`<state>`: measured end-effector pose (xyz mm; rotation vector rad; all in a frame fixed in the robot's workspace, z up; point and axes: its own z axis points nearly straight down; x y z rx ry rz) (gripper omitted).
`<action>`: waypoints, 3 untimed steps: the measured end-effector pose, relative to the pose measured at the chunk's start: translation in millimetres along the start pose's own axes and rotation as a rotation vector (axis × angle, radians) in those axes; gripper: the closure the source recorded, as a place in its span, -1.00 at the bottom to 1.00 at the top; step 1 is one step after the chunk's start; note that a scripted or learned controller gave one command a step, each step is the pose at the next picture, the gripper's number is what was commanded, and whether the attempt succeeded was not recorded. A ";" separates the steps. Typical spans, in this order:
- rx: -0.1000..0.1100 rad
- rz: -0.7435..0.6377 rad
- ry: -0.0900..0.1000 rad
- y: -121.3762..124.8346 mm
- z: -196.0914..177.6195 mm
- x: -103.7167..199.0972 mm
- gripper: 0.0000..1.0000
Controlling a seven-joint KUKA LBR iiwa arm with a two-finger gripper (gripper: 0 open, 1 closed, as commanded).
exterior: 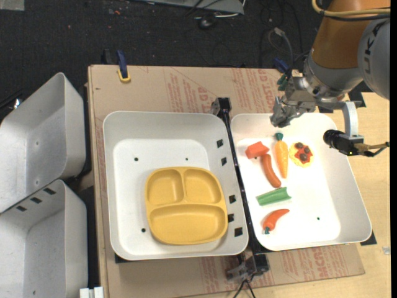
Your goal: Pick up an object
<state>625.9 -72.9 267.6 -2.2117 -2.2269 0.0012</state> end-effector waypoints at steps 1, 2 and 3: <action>-0.001 -0.001 0.000 -6.6 17.6 55.3 1.00; 0.000 -0.001 0.000 -12.9 31.9 106.3 1.00; -0.003 -0.001 0.000 -24.0 23.2 159.2 1.00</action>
